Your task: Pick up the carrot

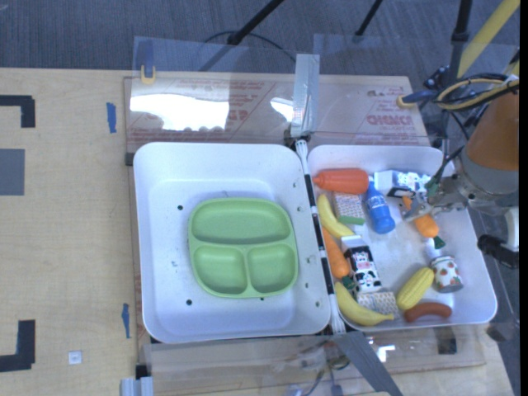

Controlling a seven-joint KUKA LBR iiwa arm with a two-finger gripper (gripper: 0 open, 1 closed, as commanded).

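Arm at the right bin, carrot along its left wall.
The gripper (425,195) hovers at right of frame over clutter, its opening indiscernible; the carrot (334,252) lies centre-frame beside a banana (327,216), apart from it.

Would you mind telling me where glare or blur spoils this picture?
Camera view: bright glare washes out the clear panel behind the left bin; the green tray and carrot look evenly lit and fairly sharp; the claw is small and indistinct.
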